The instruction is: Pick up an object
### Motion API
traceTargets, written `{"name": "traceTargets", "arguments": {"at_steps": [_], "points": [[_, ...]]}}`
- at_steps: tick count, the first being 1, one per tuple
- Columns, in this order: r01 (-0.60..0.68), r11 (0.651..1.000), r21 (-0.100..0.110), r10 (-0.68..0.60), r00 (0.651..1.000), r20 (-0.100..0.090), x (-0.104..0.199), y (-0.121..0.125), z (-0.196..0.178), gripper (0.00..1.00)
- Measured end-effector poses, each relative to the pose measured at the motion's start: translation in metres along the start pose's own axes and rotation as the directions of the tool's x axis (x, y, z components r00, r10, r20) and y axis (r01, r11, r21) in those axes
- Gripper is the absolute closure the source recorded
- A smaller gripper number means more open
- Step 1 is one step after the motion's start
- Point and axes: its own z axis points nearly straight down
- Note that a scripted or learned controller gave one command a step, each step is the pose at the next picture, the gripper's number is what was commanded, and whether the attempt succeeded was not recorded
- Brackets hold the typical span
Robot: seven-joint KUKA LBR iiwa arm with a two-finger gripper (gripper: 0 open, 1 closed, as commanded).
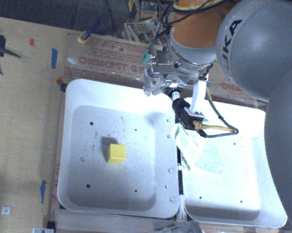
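A pale wooden bench (19,120) carries two shallow white bins side by side. In the left bin (83,98), a small yellow block (117,153) lies near the middle of the floor. The gripper (152,87) hangs over that bin's far rim, well apart from the block. Whether it is open or closed cannot be told.

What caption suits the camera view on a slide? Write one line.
Gripper poised over the far rim of the left bin, a yellow block lying apart on its floor.
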Motion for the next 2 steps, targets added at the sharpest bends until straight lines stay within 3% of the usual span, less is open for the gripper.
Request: {"name": "traceTargets", "arguments": {"at_steps": [1,2], "points": [[-0.397,0.918,0.007,0.397,0.918,0.002,0.044,-0.017,0.093,1.00],[-0.180,0.984,-0.001,0.180,0.984,0.000,0.048,0.022,-0.001,1.00]]}}
